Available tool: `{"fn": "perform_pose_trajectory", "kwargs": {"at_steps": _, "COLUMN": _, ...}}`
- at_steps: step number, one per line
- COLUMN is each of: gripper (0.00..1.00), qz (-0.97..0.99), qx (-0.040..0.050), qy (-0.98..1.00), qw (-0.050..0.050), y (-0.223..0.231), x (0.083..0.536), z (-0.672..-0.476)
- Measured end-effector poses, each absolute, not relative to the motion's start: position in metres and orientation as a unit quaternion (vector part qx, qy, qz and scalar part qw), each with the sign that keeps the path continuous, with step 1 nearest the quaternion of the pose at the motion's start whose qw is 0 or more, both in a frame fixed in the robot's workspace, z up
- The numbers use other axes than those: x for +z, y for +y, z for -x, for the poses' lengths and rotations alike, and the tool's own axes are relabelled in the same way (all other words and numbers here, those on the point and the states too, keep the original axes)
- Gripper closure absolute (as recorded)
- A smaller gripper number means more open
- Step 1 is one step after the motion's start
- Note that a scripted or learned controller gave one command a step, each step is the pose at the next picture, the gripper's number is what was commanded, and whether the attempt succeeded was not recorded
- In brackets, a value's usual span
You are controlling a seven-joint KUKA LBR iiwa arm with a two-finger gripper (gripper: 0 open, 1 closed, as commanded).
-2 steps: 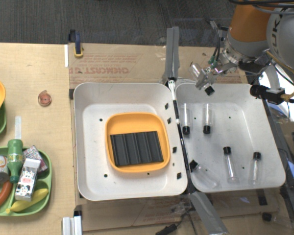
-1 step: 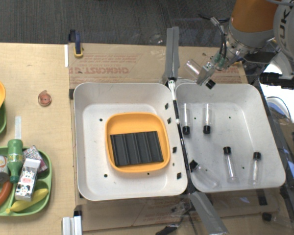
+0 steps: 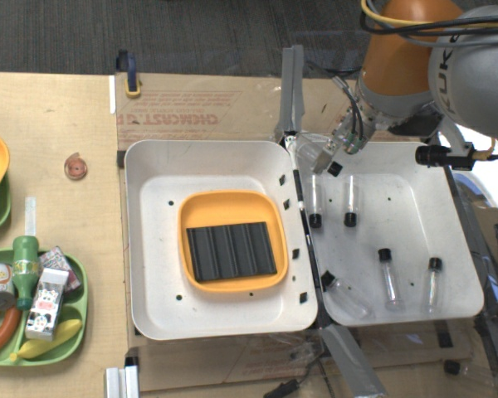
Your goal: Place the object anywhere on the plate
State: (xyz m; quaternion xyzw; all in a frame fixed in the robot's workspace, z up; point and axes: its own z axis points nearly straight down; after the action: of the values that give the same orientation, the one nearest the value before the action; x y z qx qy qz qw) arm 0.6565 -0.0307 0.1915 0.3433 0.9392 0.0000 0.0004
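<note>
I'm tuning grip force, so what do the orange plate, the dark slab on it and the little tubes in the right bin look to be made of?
The orange plate looks like matte moulded plastic: even colour, soft rounded rim. The dark slab seems rubber or foam, dull and ribbed; I can't tell which. The tubes look like clear plastic or glass, see-through, with black caps. The white bin looks like thin formed plastic.

I am looking at a robotics lab. The arm (image 3: 448, 48) reaches over two white bins (image 3: 149, 247) on a bench, with cardboard (image 3: 191, 110) beneath and dark carpet (image 3: 232, 15) behind. Test props point the same way: clear vials (image 3: 388, 276) in the right bin, a yellow plate (image 3: 232, 243) in the left, toy food (image 3: 29, 301) on a green tray.
</note>
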Motion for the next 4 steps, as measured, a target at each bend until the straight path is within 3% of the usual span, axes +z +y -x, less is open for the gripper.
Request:
{"fn": "perform_pose_trajectory", "kwargs": {"at_steps": 1, "gripper": 1.00, "qz": -0.245, "qx": 0.0002, "qy": 0.969, "qw": 0.002, "y": -0.073, "x": 0.207, "z": -0.648}}
{"fn": "perform_pose_trajectory", "kwargs": {"at_steps": 2, "gripper": 1.00, "qz": -0.116, "qx": 0.0002, "qy": 0.993, "qw": 0.003, "y": -0.134, "x": 0.252, "z": -0.648}}
{"fn": "perform_pose_trajectory", "kwargs": {"at_steps": 3, "gripper": 1.00, "qz": 0.000, "qx": -0.0001, "qy": 1.000, "qw": 0.003, "y": -0.192, "x": 0.341, "z": -0.651}}
{"fn": "perform_pose_trajectory", "kwargs": {"at_steps": 4, "gripper": 1.00, "qz": 0.161, "qx": 0.0000, "qy": 0.987, "qw": 0.003, "y": -0.222, "x": 0.343, "z": -0.657}}
